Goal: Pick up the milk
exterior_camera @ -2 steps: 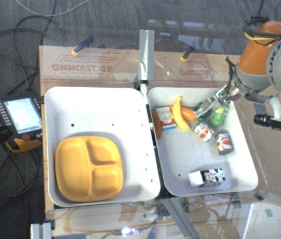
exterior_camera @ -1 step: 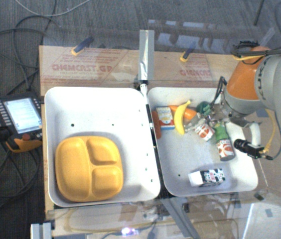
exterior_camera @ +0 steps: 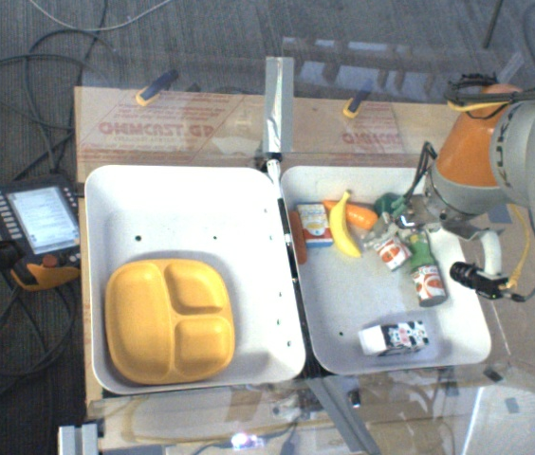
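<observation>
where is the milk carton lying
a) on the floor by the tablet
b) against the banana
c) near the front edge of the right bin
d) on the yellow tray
c: the milk lies on its side near the front edge of the right bin, well apart from the banana.

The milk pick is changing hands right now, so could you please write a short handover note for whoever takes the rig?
Gripper: over the upper part of the right bin, among the clutter; I cannot tell how it is set, and nothing is seen held.
Milk carton: lying on its side near the right bin's front edge, apart from the other items and from the gripper.
Nearby: banana, small carton, green bottle and can in the same bin; yellow divided tray in the left bin.
Done: nothing yet.
Left: move to the milk, grasp and lift.
</observation>
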You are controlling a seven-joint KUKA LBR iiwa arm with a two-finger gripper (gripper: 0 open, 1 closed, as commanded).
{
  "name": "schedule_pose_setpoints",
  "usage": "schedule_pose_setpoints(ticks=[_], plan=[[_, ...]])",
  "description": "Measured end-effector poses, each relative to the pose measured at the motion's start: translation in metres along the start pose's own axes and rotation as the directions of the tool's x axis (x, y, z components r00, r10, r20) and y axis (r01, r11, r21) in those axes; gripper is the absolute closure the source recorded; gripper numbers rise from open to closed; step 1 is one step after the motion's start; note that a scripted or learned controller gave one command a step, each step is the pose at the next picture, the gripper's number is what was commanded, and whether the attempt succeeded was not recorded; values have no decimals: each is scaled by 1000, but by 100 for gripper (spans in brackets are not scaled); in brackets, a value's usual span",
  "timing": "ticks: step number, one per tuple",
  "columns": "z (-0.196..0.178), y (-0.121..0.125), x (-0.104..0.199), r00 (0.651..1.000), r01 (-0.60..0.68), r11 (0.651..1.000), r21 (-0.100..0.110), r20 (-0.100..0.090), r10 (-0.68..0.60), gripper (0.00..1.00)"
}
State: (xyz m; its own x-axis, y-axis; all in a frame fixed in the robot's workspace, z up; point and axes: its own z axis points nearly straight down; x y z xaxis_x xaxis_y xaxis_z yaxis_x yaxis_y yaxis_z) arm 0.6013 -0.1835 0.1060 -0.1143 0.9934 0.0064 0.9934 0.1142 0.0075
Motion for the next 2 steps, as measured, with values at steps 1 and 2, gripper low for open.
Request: schedule_pose_setpoints(ticks=[1,2], plan=[[-42,1,63,996,84,996,9,4,-84,100],[-198,10,17,973,230,973,9,7,-230,100]])
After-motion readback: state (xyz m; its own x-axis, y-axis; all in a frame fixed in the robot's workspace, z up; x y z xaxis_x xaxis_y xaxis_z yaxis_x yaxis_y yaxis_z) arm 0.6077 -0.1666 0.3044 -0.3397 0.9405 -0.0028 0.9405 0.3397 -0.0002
